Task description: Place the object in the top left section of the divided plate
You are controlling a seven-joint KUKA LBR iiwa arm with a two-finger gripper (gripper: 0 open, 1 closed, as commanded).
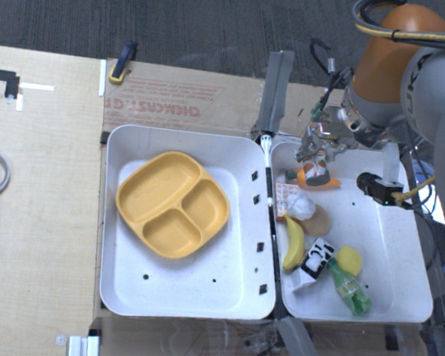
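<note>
A yellow divided plate (127, 204) lies in the left bin (186, 300), with its large section toward the upper left and two smaller sections to the right and bottom. My gripper (317, 153) is at the far left corner of the right bin (404, 255), directly above a small orange and white object (316, 175) that rests on the bin floor. The gripper's tip is very close to this object, and I cannot tell whether they touch.
The right bin also holds a banana (293, 242), a white ball (303, 208), a brown round thing (318, 223), a black-and-white carton (317, 259), a yellow lemon-like piece (348, 260) and a green bottle (352, 295). A raised divider (275, 100) separates the bins.
</note>
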